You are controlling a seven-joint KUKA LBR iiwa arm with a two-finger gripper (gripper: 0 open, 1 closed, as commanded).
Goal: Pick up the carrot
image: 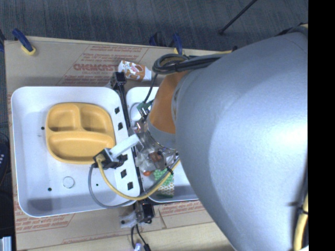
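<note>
The grey arm [246,135] fills the right half of the frame, its orange band [163,109] showing just left of centre above the right bin [137,95]. Below the band, the gripper [152,158] reaches down into that bin near the divider, beside small orange and red objects too blurred to name and a green mesh item [166,186] at the bin's lower edge. A yellow cable [123,190] loops across the divider. In the left bin [26,156], a yellow compartment tray [78,132] lies in the upper part. A cardboard sheet [94,61] lies under both bins.
</note>
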